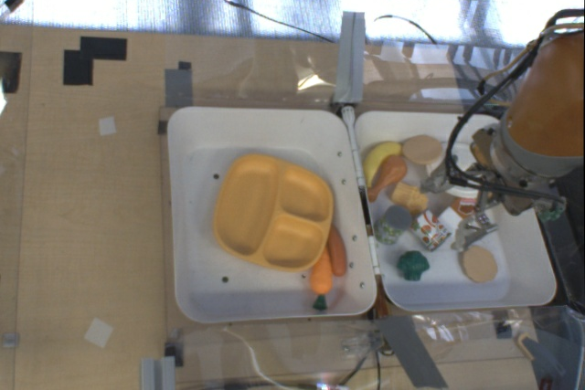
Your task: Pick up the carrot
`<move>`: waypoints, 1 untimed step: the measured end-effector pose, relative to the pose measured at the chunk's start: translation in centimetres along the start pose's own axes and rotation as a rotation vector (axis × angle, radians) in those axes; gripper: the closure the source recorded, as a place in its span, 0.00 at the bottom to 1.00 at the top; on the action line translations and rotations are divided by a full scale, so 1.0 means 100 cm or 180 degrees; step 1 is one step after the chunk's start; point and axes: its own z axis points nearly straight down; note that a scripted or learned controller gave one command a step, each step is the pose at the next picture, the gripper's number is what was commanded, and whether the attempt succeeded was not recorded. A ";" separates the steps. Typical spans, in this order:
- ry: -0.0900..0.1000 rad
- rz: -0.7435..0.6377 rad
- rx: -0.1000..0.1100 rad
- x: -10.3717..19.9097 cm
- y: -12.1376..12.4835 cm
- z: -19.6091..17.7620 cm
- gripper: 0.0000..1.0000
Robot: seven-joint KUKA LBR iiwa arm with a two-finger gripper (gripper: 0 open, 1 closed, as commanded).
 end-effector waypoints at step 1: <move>-0.0031 -0.0008 0.0013 -0.003 0.000 -0.013 1.00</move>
